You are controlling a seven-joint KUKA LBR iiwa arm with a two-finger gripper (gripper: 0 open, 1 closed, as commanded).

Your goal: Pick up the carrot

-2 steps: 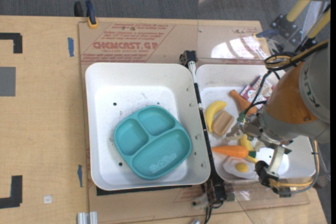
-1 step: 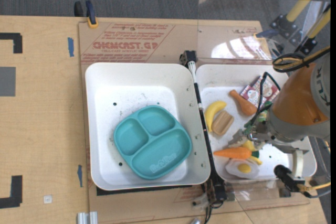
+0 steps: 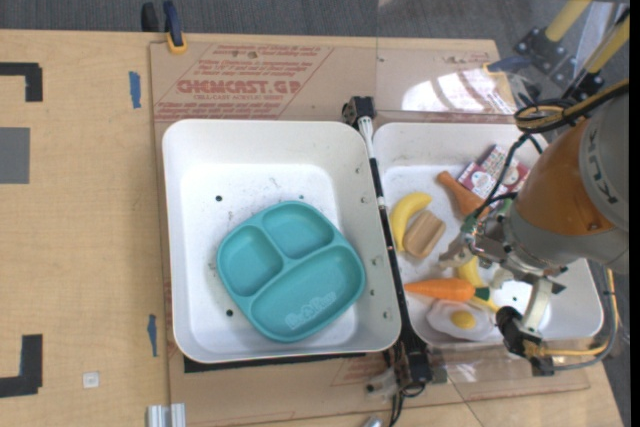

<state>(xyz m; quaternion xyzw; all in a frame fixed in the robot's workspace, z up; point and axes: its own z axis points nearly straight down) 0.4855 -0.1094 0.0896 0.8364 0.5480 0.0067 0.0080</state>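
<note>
The carrot [image 3: 440, 290] is orange with a small green top and lies flat near the front of the right bin [image 3: 585, 315], pointing left. My gripper [image 3: 476, 253] hangs just above and to the right of it, close over the carrot's green end. The grey wrist and the orange band of the arm [image 3: 570, 190] cover the bin's right half, and nothing shows as lifted.
Around the carrot lie a banana [image 3: 408, 215], a tan bread slice [image 3: 424, 235], a fried egg [image 3: 460, 320], a small yellow piece [image 3: 468, 268], an orange cone [image 3: 458, 193] and a red and white packet [image 3: 490, 170]. The left bin [image 3: 200, 175] holds a teal divided plate [image 3: 290, 270].
</note>
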